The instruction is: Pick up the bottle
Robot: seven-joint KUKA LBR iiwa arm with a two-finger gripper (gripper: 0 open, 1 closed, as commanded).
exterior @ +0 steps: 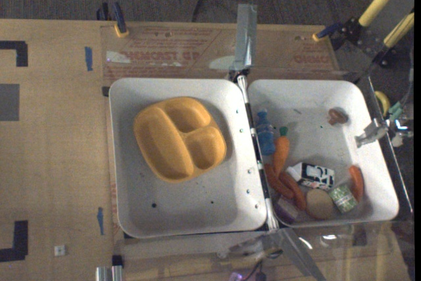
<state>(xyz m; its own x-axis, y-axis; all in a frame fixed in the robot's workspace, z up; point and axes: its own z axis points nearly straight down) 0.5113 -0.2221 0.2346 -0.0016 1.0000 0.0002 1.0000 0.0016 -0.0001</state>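
Note:
The bottle point(318, 174) looks like a small white item with a dark label. It lies on its side in the front half of the right bin point(309, 99), among other toys. A grey metal piece that seems to be my gripper point(372, 134) sits over the right bin's right rim. It is up and to the right of the bottle, well apart from it, with nothing visible in it.
Around the bottle lie a carrot point(281, 151), a hot dog point(284, 184), a round cookie point(320, 204), a green can point(343, 197), a sausage point(356, 181) and a blue toy point(265, 131). A brown piece point(337, 116) sits further back. The left bin point(131, 207) holds a yellow divided plate point(179, 138).

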